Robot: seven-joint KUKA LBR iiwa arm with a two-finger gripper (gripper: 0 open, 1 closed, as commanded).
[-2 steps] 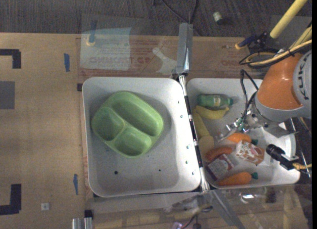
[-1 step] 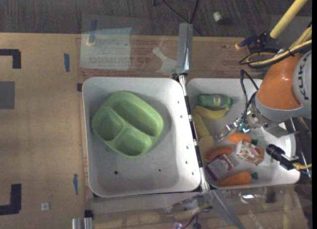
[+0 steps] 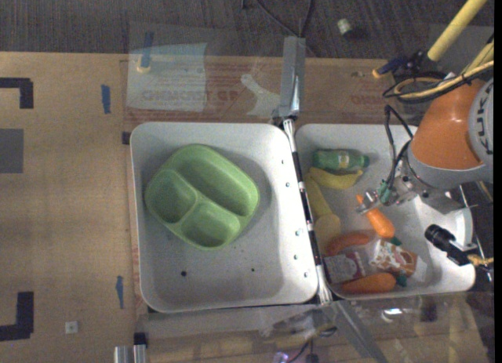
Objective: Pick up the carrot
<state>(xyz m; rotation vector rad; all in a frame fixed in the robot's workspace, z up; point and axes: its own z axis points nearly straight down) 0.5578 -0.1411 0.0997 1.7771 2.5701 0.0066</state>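
Orange carrot (image 3: pixel 380 223) sat in the right bin (image 3: pixel 439 232), roughly mid-bin, tilted w/ its top end up-left toward the gripper (image 3: pixel 375 198). I saw the gripper right at that upper end, touching or nearly so, but the tips were too small and blurred; couldn't tell if they were apart, together or clamped on anything.

Just below the carrot: a reddish sausage-like item (image 3: pixel 351 241), then a printed snack packet (image 3: pixel 375 260) w/ red, white and orange print. I couldn't read any wording on it. Another orange piece (image 3: pixel 369 283) lay along the bin's near wall, under the packet. Left of the carrot, a yellow banana (image 3: pixel 339 179) and, below it, another yellow piece (image 3: pixel 324 211) by the divider side. Above the banana lay a green bottle (image 3: pixel 340 158) on its side w/ a yellow label, text unreadable.

Left bin (image 3: pixel 157 275) held a green divided plate (image 3: pixel 201 195), three compartments, sitting upper-left of centre.

Arm (image 3: pixel 447 138) came in from the right, orange band above the wrist over the right bin's far-right corner, wrist angled down-left to the carrot. Grey link at the frame edge showed part of a letter, prob. the "K" of the maker's mark. Clear taped sheet (image 3: pixel 169 79) on the bench behind the left bin showed faint mirrored print, not legible to me. Yellow rod (image 3: pixel 463 15) crossed the top-right corner.
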